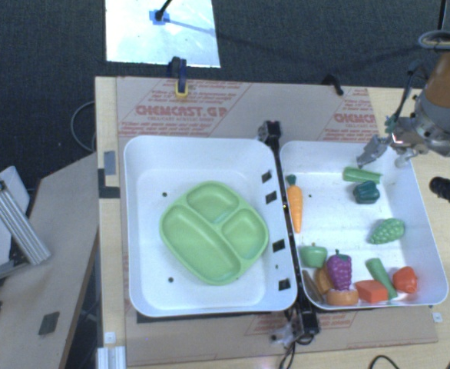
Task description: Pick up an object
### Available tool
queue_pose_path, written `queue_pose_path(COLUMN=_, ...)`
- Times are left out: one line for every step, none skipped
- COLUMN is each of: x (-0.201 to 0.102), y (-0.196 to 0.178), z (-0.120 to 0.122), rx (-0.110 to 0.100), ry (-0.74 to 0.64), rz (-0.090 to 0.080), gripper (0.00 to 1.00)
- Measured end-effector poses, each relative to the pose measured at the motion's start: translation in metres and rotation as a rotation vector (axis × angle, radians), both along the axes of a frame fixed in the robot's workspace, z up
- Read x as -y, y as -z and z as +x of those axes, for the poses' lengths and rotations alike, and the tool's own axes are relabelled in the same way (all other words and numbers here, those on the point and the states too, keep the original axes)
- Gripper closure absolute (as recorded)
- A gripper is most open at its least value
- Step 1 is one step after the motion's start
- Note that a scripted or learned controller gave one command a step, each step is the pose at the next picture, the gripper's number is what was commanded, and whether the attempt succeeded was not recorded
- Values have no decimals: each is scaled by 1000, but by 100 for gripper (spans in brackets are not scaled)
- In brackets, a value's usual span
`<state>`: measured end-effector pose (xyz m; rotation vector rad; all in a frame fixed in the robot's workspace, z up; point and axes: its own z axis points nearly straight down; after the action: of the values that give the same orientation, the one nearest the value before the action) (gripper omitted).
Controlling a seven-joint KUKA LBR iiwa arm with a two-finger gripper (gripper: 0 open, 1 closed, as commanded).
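On the table [233,102], I see the left bin [144,206] holding a green divided plate [213,231]. The right bin [432,244] has a carrot [294,204] along its left wall and a purple bunch of grapes [339,270] among toys at its near edge. A green pod [361,175] and dark green pepper [365,193] lie near the far edge. The jaws [386,151] stand spread wide above them, holding nothing.
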<state>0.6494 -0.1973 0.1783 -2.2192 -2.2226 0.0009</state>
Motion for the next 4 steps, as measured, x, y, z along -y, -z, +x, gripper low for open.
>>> queue_pose_path(x=-1, y=53, z=-9, rx=2, ry=0, rz=-1, gripper=0)
queue_pose_path(x=-1, y=94, z=-8, rx=2, ry=-3, rz=-1, gripper=0)
queue_pose_path(x=-1, y=82, z=-7, rx=6, ry=-3, rz=-1, gripper=100)
queue_pose_path(x=5, y=19, z=-7, rx=10, ry=1, rz=-3, gripper=100)
